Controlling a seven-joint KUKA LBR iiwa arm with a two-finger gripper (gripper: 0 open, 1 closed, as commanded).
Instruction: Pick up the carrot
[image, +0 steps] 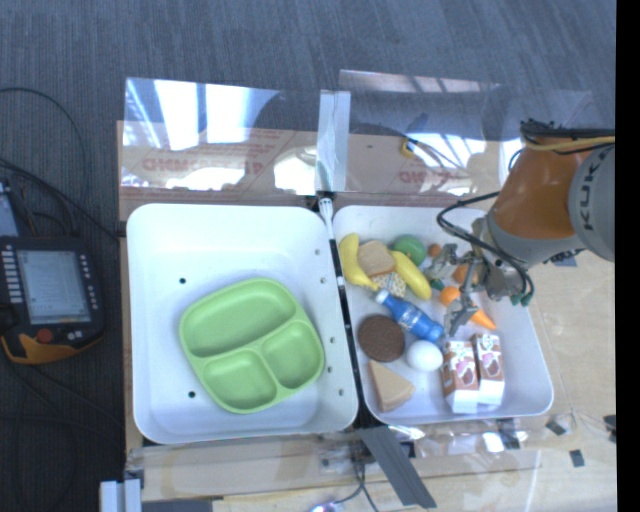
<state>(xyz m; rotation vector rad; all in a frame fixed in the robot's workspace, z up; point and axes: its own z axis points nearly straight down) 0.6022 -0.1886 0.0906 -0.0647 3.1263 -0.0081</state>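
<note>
The carrot is a small orange piece lying in the right bin, near its right wall and just above two juice cartons. My gripper is lowered into this bin right at the carrot, under the orange-banded wrist. It stands open, with one finger up by the banana and the other finger touching the carrot's left end. Part of the carrot is hidden behind that lower finger. Another bit of orange shows between the fingers; I cannot tell if it belongs to the carrot.
The right bin is crowded: two bananas, a bread slice, a green item, a blue bottle, a brown cookie, a white egg, a cheese wedge and juice cartons. The left bin holds a green divided plate.
</note>
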